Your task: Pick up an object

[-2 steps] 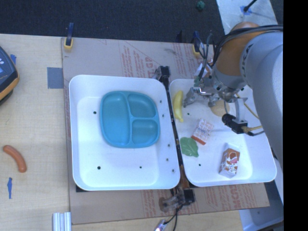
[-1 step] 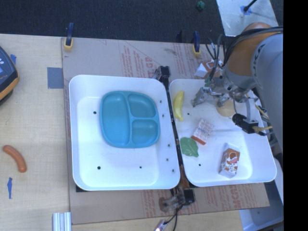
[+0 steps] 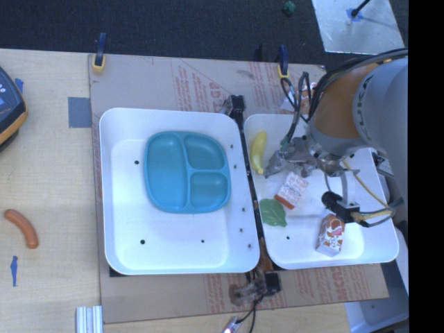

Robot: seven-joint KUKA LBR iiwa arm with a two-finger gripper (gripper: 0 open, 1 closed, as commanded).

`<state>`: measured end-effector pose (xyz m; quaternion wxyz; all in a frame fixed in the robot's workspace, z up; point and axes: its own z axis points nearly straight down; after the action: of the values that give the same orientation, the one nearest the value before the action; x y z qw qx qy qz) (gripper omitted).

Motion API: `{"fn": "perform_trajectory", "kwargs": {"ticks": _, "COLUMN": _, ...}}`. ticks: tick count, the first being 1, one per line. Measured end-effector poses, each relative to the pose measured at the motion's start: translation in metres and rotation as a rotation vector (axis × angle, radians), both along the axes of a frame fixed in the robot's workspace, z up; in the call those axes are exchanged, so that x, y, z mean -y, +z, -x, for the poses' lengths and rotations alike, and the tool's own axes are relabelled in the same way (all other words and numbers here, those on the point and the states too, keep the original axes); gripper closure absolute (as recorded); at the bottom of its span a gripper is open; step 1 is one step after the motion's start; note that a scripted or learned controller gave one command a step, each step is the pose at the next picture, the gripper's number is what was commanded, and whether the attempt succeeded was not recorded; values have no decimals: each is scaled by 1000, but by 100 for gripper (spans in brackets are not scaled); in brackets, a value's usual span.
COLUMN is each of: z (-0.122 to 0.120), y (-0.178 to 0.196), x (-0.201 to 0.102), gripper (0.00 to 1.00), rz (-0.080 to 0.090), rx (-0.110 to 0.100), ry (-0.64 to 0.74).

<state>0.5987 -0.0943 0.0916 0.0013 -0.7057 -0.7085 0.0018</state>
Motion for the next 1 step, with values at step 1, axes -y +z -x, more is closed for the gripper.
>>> {"fn": "perform_trajectory", "kwargs": {"ticks": 1, "z": -53, "y": 2, "x": 3, "gripper": 0, "rz": 1, "rx": -5, "ry": 1}}
